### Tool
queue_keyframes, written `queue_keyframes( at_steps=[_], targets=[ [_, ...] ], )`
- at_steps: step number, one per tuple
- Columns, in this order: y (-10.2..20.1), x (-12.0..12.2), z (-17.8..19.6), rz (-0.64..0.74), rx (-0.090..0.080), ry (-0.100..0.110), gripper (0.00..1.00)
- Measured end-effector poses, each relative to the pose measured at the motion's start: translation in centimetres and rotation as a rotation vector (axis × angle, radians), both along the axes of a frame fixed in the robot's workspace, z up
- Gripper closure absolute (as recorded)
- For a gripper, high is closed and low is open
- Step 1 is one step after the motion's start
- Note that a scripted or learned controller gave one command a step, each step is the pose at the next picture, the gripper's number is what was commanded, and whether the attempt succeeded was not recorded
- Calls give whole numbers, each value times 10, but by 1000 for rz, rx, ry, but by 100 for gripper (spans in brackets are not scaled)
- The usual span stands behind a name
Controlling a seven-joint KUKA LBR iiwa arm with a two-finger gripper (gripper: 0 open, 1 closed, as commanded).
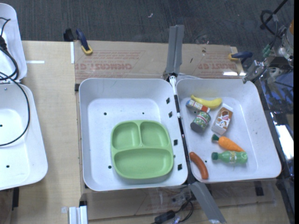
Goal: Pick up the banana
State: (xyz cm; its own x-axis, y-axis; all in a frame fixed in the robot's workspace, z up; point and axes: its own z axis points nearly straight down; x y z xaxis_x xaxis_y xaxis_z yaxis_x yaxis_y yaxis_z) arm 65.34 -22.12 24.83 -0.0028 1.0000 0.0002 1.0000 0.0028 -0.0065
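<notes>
Camera view: The gripper (252, 72) of the KUKA arm hangs over the far right corner of the right bin (266, 125). Whether it is open or closed cannot be told from this slant, and nothing is seen in its grasp.

The banana (206, 101) lies in the far part of that bin, to the left of the gripper and a little nearer the camera, along the far edge of the toy groceries. Its near side touches a small tin (197, 106). A green-labelled jar (201, 122) and a small carton (223, 118) sit just beyond the tin, closer to the camera. Farther from the gripper lie a carrot (228, 143), a green bottle (230, 157) and a sausage (199, 165).

The step in hand looks like the approach, with the pick not yet made. A clean attempt would likely come straight down over the middle of the banana, with the jaws across its narrow width. The far side offers open floor, while the tin crowds the near side and could be nudged or caught.

The bin floor is smooth white plastic, so the curved fruit may slide if pushed. The left bin (93, 125) holds a green divided plate (141, 149), well apart from the gripper. Both bins rest on cardboard (121, 59) on a wooden bench (46, 55), with a clamp (83, 43) at the far edge.
</notes>
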Motion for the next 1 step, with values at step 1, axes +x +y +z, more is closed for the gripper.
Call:
queue_keyframes(
  at_steps=[1],
  targets=[
    [65, 5, -127, 26, 1, 1, 0]
  ],
)
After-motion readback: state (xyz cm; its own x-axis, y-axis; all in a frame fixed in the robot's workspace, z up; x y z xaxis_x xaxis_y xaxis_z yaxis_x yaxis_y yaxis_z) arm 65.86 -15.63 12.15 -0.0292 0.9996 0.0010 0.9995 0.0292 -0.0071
